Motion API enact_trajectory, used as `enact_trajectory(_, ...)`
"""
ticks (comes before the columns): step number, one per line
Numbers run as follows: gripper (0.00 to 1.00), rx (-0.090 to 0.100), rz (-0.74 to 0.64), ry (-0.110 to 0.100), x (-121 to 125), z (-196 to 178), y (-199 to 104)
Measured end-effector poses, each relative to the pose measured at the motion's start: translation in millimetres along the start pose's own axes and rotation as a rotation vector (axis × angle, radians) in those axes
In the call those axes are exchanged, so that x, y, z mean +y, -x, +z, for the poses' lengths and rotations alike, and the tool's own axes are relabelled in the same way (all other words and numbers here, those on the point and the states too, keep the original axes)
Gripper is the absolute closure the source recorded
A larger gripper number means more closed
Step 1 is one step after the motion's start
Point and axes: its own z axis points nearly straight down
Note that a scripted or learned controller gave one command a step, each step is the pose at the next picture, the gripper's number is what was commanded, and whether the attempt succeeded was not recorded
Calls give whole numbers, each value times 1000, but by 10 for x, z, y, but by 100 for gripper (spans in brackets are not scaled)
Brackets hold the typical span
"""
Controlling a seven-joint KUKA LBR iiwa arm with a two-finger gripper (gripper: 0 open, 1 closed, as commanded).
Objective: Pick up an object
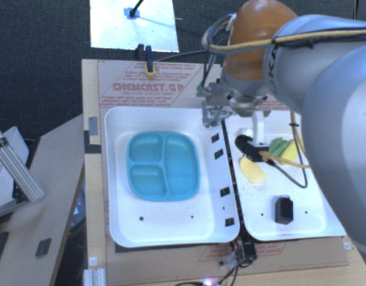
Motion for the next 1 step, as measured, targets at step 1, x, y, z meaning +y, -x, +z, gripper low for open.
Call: enact_trajectory(1, 0, -1, 3, -1, -7, -4, 28)
